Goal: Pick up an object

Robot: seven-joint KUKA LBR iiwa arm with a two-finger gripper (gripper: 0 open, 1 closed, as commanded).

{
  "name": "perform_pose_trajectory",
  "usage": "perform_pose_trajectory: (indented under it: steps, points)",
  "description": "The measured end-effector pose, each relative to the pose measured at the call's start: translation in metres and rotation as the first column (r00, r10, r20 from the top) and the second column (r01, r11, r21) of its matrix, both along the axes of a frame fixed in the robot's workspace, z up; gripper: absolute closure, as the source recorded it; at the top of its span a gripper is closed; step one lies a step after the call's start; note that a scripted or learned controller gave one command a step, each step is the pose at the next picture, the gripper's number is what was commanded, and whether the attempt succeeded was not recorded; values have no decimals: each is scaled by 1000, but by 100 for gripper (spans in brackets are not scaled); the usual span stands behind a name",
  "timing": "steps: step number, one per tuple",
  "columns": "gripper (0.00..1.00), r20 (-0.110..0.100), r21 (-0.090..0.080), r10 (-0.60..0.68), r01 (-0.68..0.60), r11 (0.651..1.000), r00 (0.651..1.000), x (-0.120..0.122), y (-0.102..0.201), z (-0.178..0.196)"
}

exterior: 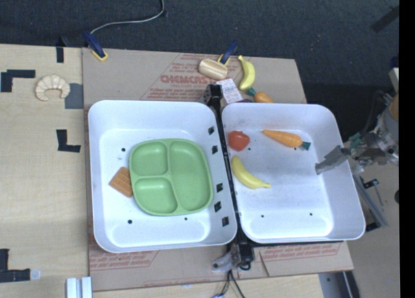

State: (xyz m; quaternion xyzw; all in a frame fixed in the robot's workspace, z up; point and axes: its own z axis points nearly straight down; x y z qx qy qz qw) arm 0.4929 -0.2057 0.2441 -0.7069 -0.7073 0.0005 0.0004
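My pincer (332,160) hangs at the right edge of the right bin (324,222), just over its rim, reaching in from the right. From this slant it reads as one grey wedge, so I cannot tell how it is set, and nothing shows in its grip.

Inside the right bin lie three things. A carrot (283,138) rests near the back wall, closest to my pincer but apart from it. A red tomato (239,140) sits by the left wall of that bin. Just in front of the tomato lies a yellow banana (248,174), pointing toward the middle of the bin floor.

The left bin (149,235) holds a green divided plate (172,177) with three compartments, and an orange wedge (121,181) touches the plate's left rim.

Behind the bins, on the cardboard sheet (168,83) covering the table (32,180), sit a bread roll (212,68), a second banana (246,73) and a small printed box (229,90). A croissant (52,87) lies well off to the left on the table.
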Motion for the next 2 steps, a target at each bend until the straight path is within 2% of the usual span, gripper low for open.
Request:
perform_pose_trajectory:
  steps: [1, 2]
  points:
    - [0, 6, 0, 1, -1, 1000, 1000, 32, 12, -157]
    - [0, 0, 1, 2, -2, 1000, 1000, 98, 84, -152]
